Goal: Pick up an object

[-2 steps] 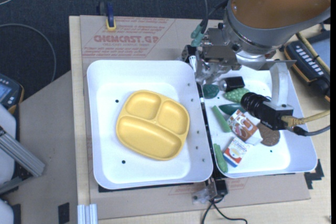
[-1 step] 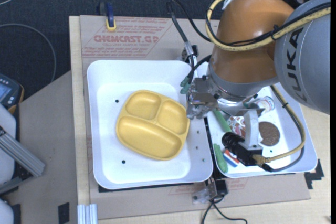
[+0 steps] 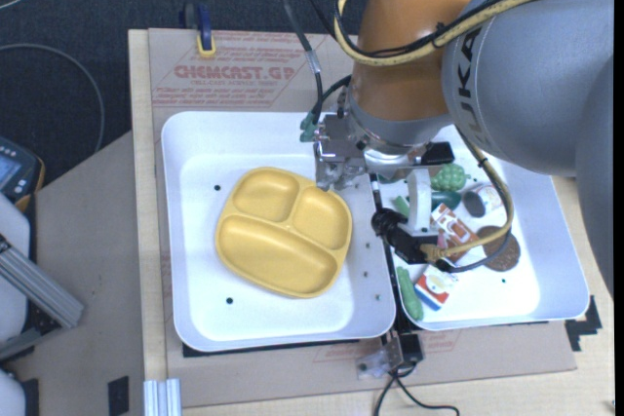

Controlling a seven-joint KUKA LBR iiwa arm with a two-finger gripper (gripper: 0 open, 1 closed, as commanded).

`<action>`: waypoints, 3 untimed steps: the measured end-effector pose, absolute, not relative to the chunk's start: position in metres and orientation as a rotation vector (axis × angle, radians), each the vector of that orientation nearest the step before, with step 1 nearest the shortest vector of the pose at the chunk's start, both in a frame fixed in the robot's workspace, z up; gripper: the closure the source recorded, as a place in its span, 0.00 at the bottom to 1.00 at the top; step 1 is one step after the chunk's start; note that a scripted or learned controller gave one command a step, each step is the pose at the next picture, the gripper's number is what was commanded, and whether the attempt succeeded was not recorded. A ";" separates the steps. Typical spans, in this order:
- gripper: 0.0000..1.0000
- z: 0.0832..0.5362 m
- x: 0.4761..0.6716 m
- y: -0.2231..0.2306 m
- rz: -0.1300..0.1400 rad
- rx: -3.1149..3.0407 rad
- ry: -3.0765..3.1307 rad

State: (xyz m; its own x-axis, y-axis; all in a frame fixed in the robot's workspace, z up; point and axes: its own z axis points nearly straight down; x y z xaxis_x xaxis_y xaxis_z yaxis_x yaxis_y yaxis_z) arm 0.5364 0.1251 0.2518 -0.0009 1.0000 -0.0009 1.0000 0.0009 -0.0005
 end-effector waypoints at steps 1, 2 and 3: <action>1.00 0.301 0.486 0.129 0.005 2.218 2.224; 1.00 0.341 0.480 0.128 0.008 2.218 2.221; 1.00 0.243 0.584 0.116 -0.008 2.226 2.217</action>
State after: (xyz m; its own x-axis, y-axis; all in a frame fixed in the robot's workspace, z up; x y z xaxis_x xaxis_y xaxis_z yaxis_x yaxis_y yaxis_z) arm 0.5840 0.1163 0.2431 0.0042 1.0000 -0.0033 1.0000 -0.0042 -0.0038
